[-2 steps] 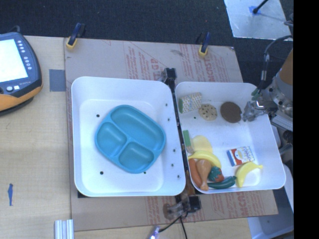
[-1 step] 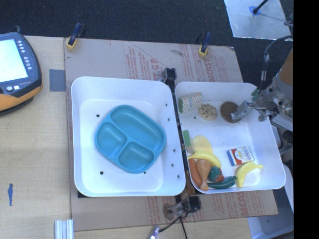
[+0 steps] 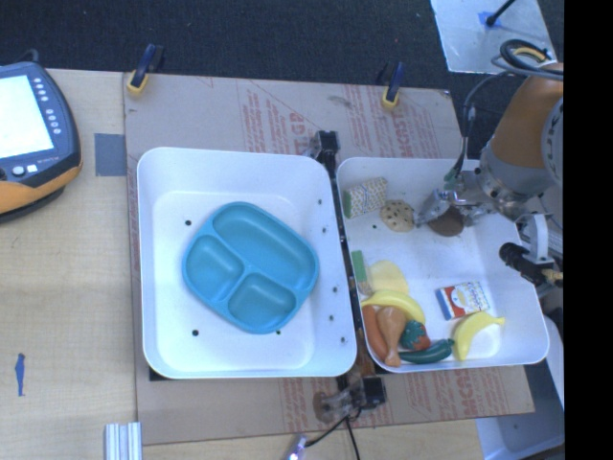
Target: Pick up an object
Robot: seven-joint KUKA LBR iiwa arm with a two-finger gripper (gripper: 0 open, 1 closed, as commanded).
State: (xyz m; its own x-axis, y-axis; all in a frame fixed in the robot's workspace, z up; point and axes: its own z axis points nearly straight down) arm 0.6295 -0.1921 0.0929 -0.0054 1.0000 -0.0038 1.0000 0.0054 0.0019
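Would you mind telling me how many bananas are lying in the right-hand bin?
2. One banana lies left of centre near the front of the right bin, above the carrot; the other banana sits toward the front right corner. More could be hidden within the pile.

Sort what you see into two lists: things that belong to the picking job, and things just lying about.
Job: hand; right bin holding the cookie, brown piece, small carton, bananas.

Lying about: blue divided plate, left bin, handheld controller, clamps.
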